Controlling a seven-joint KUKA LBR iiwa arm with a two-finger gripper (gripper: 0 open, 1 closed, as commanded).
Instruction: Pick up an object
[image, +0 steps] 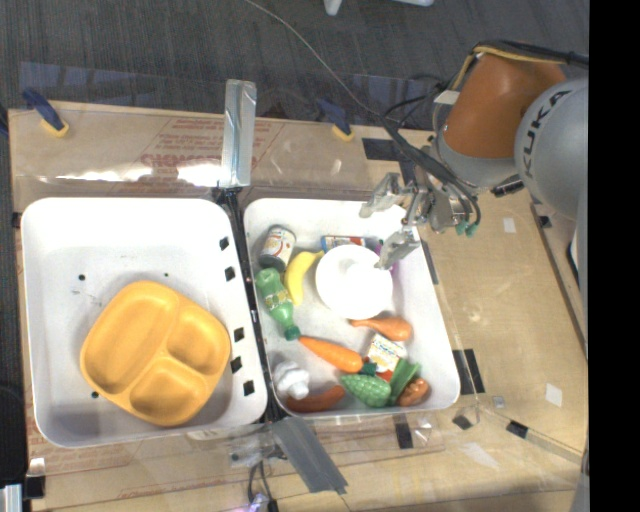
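The gripper (392, 222) is seen spread open and empty above the right bin's (442, 330) far rim, near the white plate (353, 280). A snag on that rim is judged possible; crowded toys may slip.

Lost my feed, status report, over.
End effector open, holding nothing, above right bin's far edge. White plate just below it. Toy food crowds the bin.

A smooth grey arm housing (560, 140) carries part of the black lettering "KUKA". Next to it sits a rounded orange band (492, 105). Black cables (425, 160) run from there to the bare-metal two-finger gripper (388, 220), with a small green spot just beside its body.
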